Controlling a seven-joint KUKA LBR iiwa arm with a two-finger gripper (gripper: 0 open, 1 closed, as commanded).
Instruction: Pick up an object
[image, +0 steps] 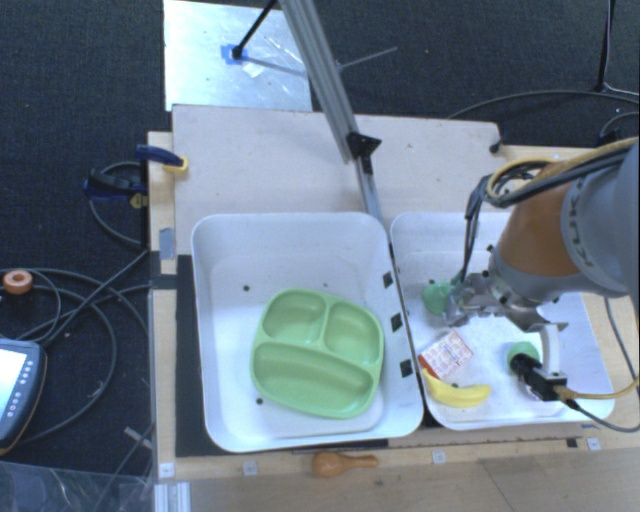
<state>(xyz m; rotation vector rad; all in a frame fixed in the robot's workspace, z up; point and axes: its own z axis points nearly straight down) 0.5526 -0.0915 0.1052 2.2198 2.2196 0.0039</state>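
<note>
Claw (458, 303) sat low in right bin (590, 385), right against green ball (436, 296), presumably lining up a grab. Can't tell its state. Banana (458, 394) lay nearby.

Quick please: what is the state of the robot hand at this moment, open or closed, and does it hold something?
Hand: low in the right white plastic bin, beside a small green round object; open or closed cannot be told, and no grasp is visible.
</note>
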